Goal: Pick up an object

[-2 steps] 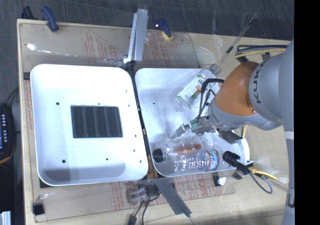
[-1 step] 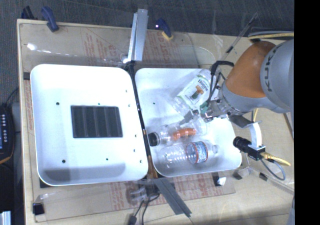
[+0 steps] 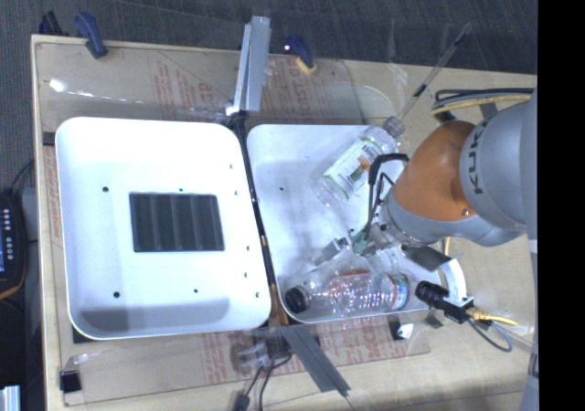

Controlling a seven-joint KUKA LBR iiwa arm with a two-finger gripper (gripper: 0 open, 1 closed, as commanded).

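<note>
Two clear plastic bottles lie in the right bin. One bottle rests tilted near the bin's far right side, its cap pointing up-right. The other bottle, with a black cap at its left end, lies along the bin's near edge. My gripper reaches down from the orange-banded wrist into the bin, just above the near bottle and below the far one. Whether its tips touch either bottle is unclear.
The left bin holds a dark ribbed rectangular panel in its middle. A metal bar stands at the far edge between the bins. Blue clamps hold the bench's far edge. Cables lie right of the right bin.
</note>
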